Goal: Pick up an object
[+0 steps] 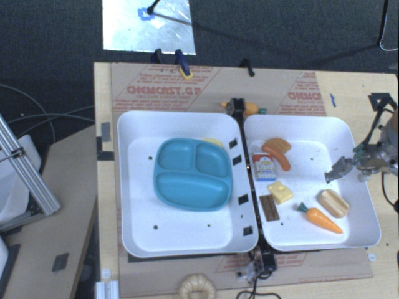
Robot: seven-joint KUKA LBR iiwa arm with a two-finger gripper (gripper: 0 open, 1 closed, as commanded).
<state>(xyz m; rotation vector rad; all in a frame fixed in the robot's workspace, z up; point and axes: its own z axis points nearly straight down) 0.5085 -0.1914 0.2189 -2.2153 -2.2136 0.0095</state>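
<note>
The right bin (340, 129) holds several toy foods: a hot dog (277, 151), a small red and white carton (264, 166), a yellow cheese wedge (280, 192), a brown chocolate bar (269, 208), a bread bun (333, 202) and an orange carrot (322, 219). My gripper (340, 169) reaches in from the right edge and hangs over the right part of this bin, just above the bun. Nothing shows between its fingers.
The left bin (134, 167) holds a blue divided plate (192, 172) with a yellow item peeking out behind it. A black divider with clips runs between the bins. A yellow object lies behind the bins, and a beige ring lies at the bench's front edge.
</note>
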